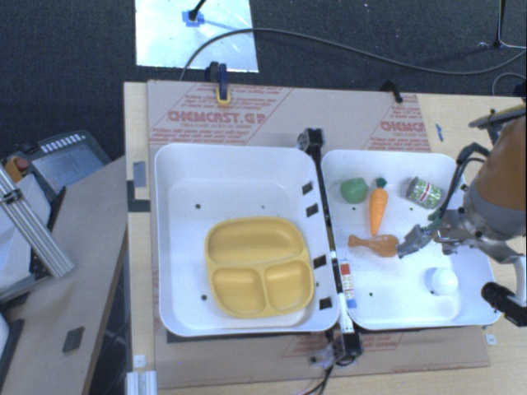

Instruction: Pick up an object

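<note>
gripper [412, 243] low in the right bin [387, 311], just beside the drumstick [372, 243]. finger state impossible to tell. probably lined up to grab it.

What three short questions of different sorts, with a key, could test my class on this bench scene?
1. True or false: the yellow tray lies in the left bin.
2. Which item lies nearest the gripper: A green ball, B drumstick, C can?
3. Fill in: the carrot lies in the ____ bin.

Key: 1 true; 2 B; 3 right.
</note>
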`<action>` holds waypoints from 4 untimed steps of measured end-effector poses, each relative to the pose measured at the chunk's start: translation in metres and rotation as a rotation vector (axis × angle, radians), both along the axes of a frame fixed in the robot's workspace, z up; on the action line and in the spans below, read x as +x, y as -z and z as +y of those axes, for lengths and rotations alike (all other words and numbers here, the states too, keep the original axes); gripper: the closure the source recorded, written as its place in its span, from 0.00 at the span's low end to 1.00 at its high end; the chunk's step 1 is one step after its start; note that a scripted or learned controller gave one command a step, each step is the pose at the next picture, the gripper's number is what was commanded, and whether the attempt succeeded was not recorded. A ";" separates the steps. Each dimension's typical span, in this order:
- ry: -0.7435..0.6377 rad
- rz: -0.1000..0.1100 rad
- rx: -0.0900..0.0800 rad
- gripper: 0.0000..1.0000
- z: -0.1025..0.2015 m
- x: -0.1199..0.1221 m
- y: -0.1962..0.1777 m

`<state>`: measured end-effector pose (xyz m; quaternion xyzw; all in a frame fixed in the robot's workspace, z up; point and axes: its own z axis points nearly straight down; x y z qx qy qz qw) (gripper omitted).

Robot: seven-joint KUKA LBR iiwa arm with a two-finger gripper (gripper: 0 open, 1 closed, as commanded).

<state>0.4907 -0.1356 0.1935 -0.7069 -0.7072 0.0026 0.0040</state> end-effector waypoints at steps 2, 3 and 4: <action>-0.001 -0.007 -0.001 0.00 0.007 0.005 0.040; -0.001 -0.005 0.000 0.00 0.011 0.001 0.102; 0.000 -0.009 -0.001 0.00 0.012 0.002 0.109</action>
